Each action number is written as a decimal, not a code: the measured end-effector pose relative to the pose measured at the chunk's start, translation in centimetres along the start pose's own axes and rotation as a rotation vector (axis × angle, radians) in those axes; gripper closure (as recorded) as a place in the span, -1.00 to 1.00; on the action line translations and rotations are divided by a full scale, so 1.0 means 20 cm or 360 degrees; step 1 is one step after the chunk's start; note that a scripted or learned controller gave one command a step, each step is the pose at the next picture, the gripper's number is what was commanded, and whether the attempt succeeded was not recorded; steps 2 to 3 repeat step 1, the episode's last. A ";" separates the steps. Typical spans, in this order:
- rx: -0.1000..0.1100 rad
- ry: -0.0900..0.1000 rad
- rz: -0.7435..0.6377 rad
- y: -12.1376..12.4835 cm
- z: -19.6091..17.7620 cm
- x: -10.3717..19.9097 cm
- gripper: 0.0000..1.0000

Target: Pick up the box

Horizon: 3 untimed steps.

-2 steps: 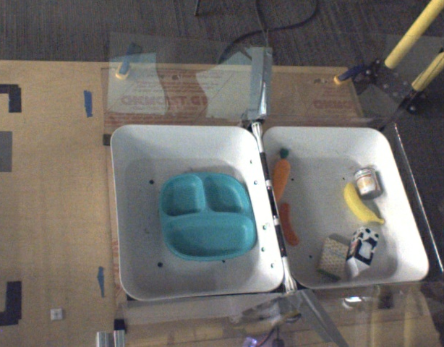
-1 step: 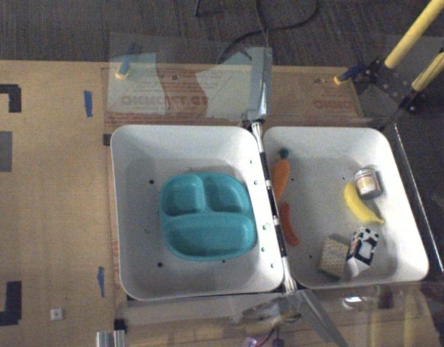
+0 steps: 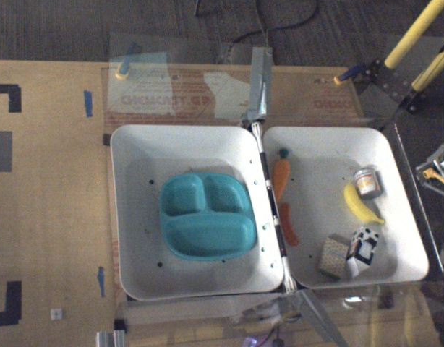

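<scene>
Lying tilted, the box (image 3: 335, 256) runs lengthwise toward the carton (image 3: 364, 246).

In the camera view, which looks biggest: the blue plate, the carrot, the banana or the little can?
1. Blue plate
2. Carrot and banana: too alike to rank
3. Can

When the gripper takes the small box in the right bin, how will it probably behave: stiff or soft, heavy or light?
The box looks like small cardboard, so it is probably light and fairly stiff, though hard squeezing might dent it. It lies tilted against the black-and-white carton, so a push may shift both. Its flat faces should not roll, unlike the can.
</scene>
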<state>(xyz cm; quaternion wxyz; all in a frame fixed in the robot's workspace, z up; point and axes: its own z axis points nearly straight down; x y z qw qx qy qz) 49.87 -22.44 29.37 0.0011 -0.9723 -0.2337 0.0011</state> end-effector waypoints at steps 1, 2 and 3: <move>-0.0002 0.0001 0.0007 0.01 -0.05 0.00 1.00; -0.0002 0.0001 0.0007 0.01 -0.05 0.00 1.00; -0.0002 0.0001 0.0007 0.01 -0.05 0.00 1.00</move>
